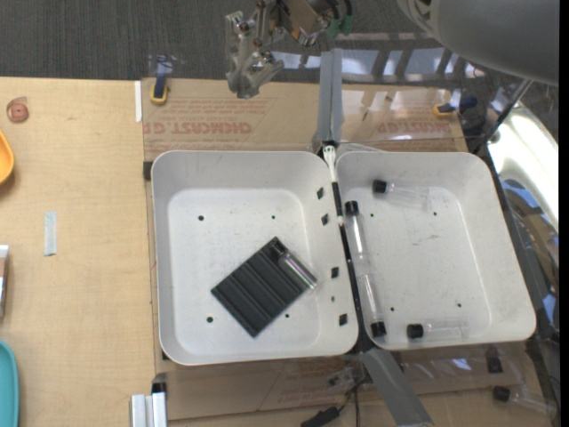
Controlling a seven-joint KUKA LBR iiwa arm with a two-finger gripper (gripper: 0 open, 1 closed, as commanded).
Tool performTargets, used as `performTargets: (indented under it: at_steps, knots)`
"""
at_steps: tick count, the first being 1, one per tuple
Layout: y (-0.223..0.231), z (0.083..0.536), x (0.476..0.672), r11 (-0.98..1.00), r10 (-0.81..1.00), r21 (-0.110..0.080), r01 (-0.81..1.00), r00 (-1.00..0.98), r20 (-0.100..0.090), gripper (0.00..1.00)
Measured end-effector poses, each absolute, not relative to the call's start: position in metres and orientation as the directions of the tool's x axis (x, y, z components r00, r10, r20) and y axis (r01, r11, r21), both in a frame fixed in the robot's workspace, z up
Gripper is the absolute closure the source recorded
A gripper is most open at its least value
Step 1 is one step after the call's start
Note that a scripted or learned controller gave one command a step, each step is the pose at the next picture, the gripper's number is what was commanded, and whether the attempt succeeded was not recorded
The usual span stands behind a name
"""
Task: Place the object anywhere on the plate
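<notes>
1. Tube (296, 266) lying across the upper right edge of the dark ribbed plate (256, 288), touching it, angled down toward the right.
2. Plate resting flat on the floor of the left bin (178, 238), turned cornerwise, nearer the front wall.
3. Gripper (249, 85) hanging up beyond the far rim of the left bin, over the cardboard sheet (213, 123), well apart from tube and plate.
4. Jaws: gap impossible to read from up here; nothing seen held at the tip.
5. Right bin (498, 238) carrying spare clear tubes with black caps: one near the back (404, 194), two along the left wall (355, 238), one at the front (440, 330).
</notes>
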State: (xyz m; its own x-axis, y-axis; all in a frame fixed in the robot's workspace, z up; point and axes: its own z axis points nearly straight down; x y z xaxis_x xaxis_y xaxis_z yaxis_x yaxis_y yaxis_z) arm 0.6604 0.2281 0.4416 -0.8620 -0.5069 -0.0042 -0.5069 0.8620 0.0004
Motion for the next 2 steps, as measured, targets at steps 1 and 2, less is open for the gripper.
performTargets:
  at_steps: [1, 2]
  knots:
    - [0.228, 0.442, 0.660, 0.597, -0.802, -0.001, -0.802, -0.597, -0.005, 1.00]
    - [0.212, 0.442, 0.660, 0.313, -0.950, -0.001, -0.950, -0.313, -0.004, 1.00]
